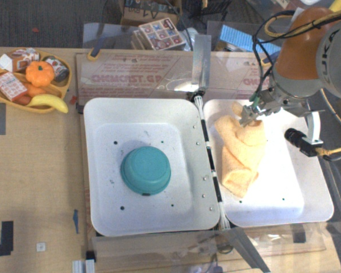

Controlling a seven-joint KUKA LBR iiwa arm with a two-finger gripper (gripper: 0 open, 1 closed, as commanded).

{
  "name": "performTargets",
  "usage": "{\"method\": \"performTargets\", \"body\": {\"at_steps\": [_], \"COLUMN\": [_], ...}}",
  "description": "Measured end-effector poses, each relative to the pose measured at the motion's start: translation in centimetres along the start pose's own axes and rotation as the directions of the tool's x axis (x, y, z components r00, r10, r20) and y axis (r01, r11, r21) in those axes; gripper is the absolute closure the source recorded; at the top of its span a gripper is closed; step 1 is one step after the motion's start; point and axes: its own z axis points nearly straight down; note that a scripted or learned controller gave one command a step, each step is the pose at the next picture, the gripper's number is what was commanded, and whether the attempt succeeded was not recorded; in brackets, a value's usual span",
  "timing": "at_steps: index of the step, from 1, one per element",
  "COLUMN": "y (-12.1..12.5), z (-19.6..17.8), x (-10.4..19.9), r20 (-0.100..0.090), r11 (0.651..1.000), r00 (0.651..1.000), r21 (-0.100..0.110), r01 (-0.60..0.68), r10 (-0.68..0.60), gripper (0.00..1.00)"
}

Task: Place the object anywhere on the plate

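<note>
Two bins lie below me in the camera view: my gripper (251, 114) sits low in the right bin (307, 209), pinched on the yellow cloth's (241, 152) top edge to lift it, while the teal plate (146, 170) waits in the left bin (102, 209), past the divider between them (209, 158).

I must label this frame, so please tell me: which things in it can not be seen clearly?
- Gripper: in the camera view its tips press into the yellow cloth, so a grasp cannot be judged.
- Right bin: glare washes out its floor.
- Teal plate: its underside is hidden.
- Arm: cut off by the top and right edges.
</note>
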Motion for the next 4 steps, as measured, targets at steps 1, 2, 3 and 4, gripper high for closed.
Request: {"method": "performTargets", "body": {"at_steps": [1, 2, 3, 4], "y": [0.0, 0.0, -0.1, 0.1], "z": [-4.0, -5.1, -6.0, -6.5], "x": [-0.2, 4.6, 9.5, 14.0], "r20": [0.001, -0.002, -0.001, 0.001], "r11": [1.0, 0.922, 0.699, 0.369], "r00": [1.0, 0.922, 0.699, 0.369], "r21": [-0.002, -0.001, -0.002, -0.003], "r01": [-0.001, 0.388, 0.715, 0.929], "r10": [0.001, -0.388, -0.715, -0.929], "gripper": [1.0, 1.0, 1.0, 1.0]}}
